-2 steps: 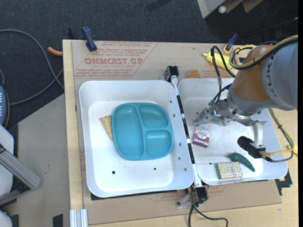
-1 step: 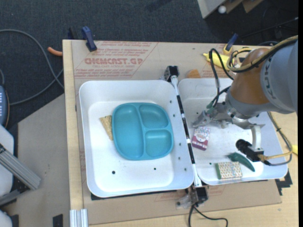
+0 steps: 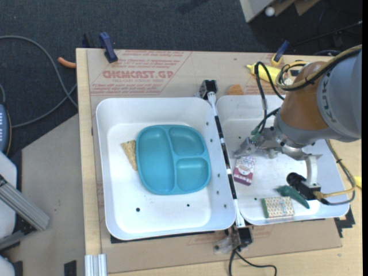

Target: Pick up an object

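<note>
Left bin [image 3: 115, 200]: held a blue divided plate [image 3: 172, 158] lying partly over a tan wafer [image 3: 129, 151]; I judged the plate stiff and too broad to pinch
Small packet [image 3: 244, 170]: lay flat in the right bin [image 3: 241, 114], near its left wall; I judged it light, crinkly, likely slippery, best taken across its narrow width
My fingers [image 3: 250, 147]: hovered close beside the packet; open or closed, I could not tell
Further right: a green-handled tool [image 3: 294, 193] and a patterned card [image 3: 278, 207]

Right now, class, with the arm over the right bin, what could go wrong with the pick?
The pink packet lies flat close to the bins' shared wall; the gripper might clip that wall. The green item and patterned box lie close together, so a grab there may catch both.
</note>
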Controlling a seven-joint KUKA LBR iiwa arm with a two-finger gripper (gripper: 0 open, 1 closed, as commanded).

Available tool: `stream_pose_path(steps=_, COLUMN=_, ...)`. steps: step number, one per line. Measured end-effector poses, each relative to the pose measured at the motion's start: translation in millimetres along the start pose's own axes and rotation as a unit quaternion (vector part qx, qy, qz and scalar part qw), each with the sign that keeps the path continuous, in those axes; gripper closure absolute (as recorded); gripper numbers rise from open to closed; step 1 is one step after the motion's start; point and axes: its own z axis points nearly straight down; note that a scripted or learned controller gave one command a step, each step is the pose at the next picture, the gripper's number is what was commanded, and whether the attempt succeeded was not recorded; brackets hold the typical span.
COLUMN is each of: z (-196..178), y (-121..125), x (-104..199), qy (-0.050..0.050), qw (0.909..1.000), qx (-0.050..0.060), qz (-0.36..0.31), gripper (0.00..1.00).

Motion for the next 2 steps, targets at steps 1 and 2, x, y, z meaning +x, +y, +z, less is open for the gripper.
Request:
stream_pose_path(steps=1, z=-9.9, y=0.7, x=1.8, qy=0.002, qw=1.0, qx=0.0, qz=0.0, gripper=1.0)
stream_pose_path(steps=2, z=-9.8, y=0.5, x=1.8, qy=0.002, qw=1.0, qx=0.0, qz=0.0, gripper=0.0)
